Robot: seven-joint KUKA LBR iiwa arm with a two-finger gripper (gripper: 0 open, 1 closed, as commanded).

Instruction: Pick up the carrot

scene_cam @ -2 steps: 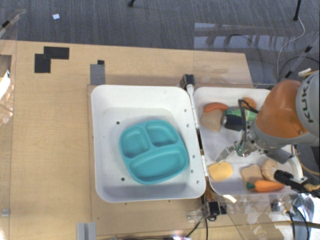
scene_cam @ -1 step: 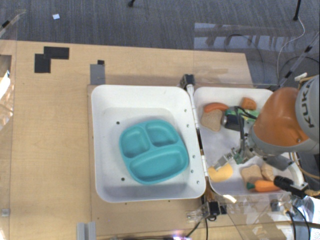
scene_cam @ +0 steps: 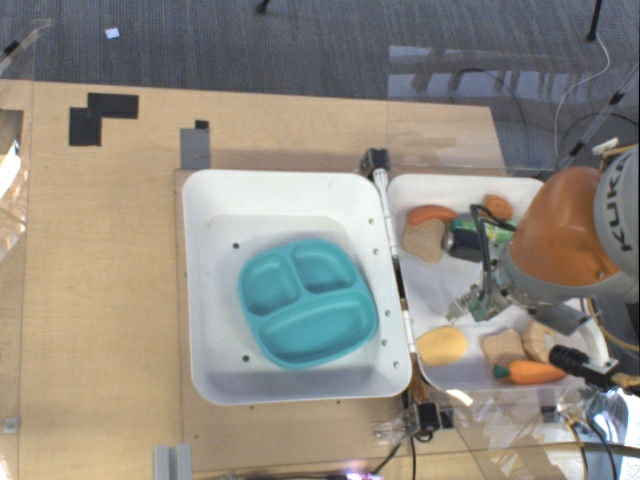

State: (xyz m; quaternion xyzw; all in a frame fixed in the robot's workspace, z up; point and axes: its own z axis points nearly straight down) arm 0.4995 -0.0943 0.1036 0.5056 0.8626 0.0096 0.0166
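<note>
Gripper (scene_cam: pixel 478 303), small and partly hidden under the grey arm (scene_cam: pixel 622 218) and its orange band (scene_cam: pixel 565 230), hangs over the middle of the right white bin (scene_cam: pixel 430 363); whether it is open or closed cannot be told, and nothing can be seen in its hold. Much of that bin's right side is covered by the arm.

The carrot (scene_cam: pixel 534 372), orange with a green end, lies near the bin's lower right corner, well apart from the gripper, just below a tan bread-like piece (scene_cam: pixel 503 346). A second tan piece (scene_cam: pixel 540 340) sits beside it, partly cut off by the arm. A yellow rounded item (scene_cam: pixel 442 345) rests at the bin's lower left. Along the top lie a reddish-orange sausage shape (scene_cam: pixel 433 214), a brown slice (scene_cam: pixel 423 241), a dark green object (scene_cam: pixel 466 240) that is hard to identify, and a small orange item (scene_cam: pixel 497 207).

The left white bin (scene_cam: pixel 210 298) holds one teal divided tray (scene_cam: pixel 308 303) with three compartments. Both bins sit side by side on the wooden table (scene_cam: pixel 90 298). Black patches (scene_cam: pixel 100 116) mark the table's upper left.
</note>
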